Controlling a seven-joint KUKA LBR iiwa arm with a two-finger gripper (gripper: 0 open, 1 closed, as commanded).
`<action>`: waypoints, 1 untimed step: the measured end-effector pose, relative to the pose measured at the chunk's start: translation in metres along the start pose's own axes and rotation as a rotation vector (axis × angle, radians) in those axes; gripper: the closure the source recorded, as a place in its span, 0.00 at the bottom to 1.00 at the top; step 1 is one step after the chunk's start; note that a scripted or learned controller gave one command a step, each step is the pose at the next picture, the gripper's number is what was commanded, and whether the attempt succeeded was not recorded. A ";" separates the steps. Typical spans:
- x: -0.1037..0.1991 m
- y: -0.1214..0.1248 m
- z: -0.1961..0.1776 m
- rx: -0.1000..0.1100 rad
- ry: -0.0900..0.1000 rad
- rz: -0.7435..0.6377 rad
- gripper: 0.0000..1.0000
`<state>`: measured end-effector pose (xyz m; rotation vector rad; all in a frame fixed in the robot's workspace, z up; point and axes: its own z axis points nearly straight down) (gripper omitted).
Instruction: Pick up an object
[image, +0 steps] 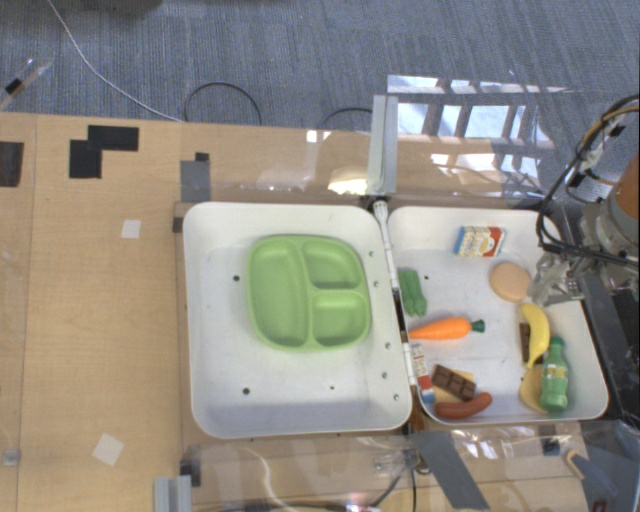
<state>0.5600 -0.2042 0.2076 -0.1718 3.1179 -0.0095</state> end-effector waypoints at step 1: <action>0.002 0.001 0.004 -0.004 0.007 0.001 0.00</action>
